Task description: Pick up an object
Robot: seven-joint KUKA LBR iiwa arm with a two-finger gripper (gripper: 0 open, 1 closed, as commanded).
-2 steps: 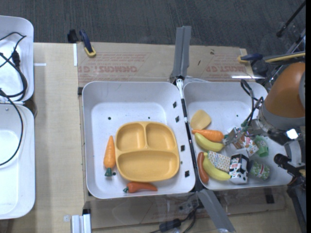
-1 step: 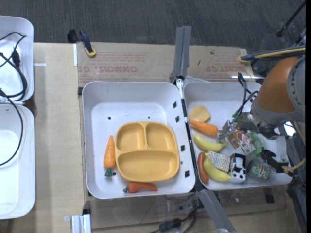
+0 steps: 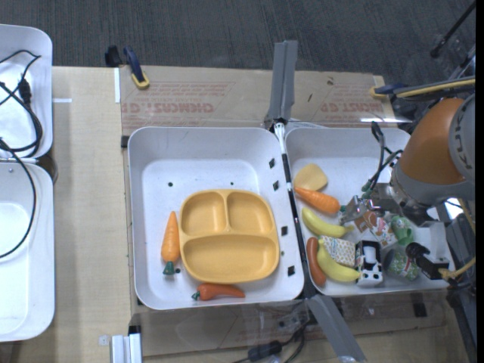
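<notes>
My gripper (image 3: 361, 212) hangs low over the right bin (image 3: 340, 138), among the toy foods on its right side. Its tip sits just right of an orange carrot (image 3: 318, 200) and above a yellow banana (image 3: 324, 223). A second banana (image 3: 337, 269), a red sausage (image 3: 314, 262), a tan bread piece (image 3: 311, 178), a black-and-white cow-patterned toy (image 3: 369, 264) and green toys (image 3: 401, 262) lie around it. A colourful small item (image 3: 372, 221) sits right under the gripper; I cannot see whether it is held.
The left bin (image 3: 197, 146) holds a yellow divided plate (image 3: 229, 235), an orange carrot (image 3: 171, 238) at the plate's left and a red-orange one (image 3: 220, 291) at its front. A grey divider post (image 3: 283, 78) rises between the bins. Cables run along the arm's wrist (image 3: 428, 157).
</notes>
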